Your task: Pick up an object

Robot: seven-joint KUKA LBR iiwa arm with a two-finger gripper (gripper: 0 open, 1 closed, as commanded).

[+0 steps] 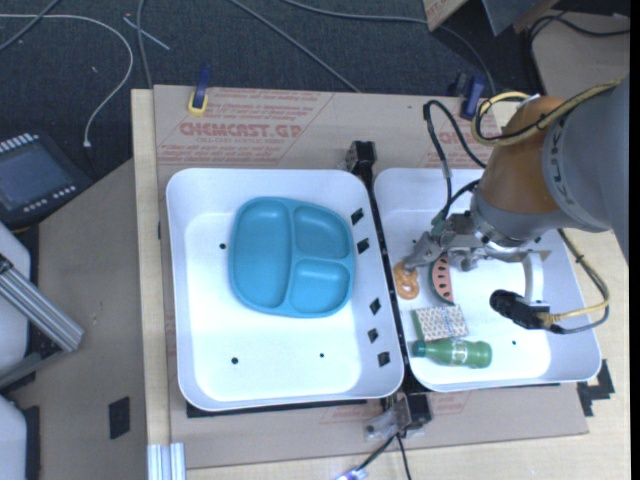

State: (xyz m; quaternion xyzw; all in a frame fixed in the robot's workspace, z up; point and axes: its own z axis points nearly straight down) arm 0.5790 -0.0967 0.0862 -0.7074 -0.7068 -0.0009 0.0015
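A green plastic bottle [455,352] lies at six o'clock in my right white bin [570,368]. My gripper [440,253] hovers at nine o'clock there; whether it's open, I cannot tell.

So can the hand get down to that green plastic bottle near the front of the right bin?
Probably yes: the green plastic bottle lies uncovered, nothing on top, though a speckled square pad sits right behind it.

Smooth matt blue plastic plate [293,257]; glossy white plastic bins [190,268]; green bottle [455,351] shiny, perhaps plastic; bench [150,388] looks like rough cardboard.
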